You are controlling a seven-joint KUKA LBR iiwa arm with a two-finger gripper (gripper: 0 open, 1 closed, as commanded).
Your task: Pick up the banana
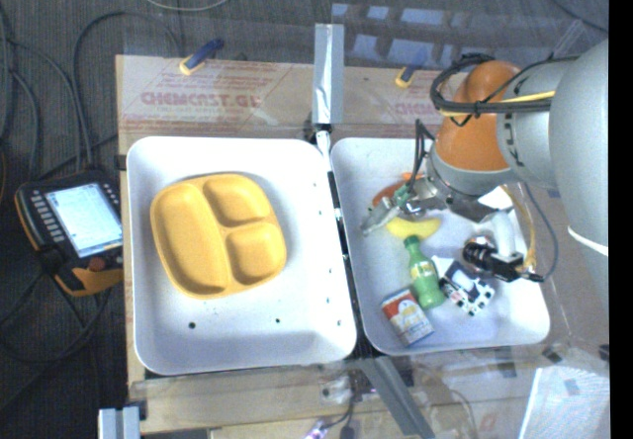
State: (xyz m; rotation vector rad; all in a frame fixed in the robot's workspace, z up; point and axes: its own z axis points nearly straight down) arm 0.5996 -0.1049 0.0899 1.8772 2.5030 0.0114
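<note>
The banana [413,227] is a small yellow piece lying in the right bin [524,328], near its middle. My gripper [378,210] hangs over the left part of that bin, its fingers pointing left and spread apart. The lower finger [374,222] is just left of the banana's end and the banana is not between the fingers. A small orange-red thing [398,194] shows by the upper finger. The arm's orange band [475,131] and grey body cover the bin's back right part.
A green bottle [424,273] lies just below the banana, with a red and white box [407,317] in front of it. A black and white object [473,289] sits to the right. The left bin [158,348] holds a yellow divided tray [218,232].
</note>
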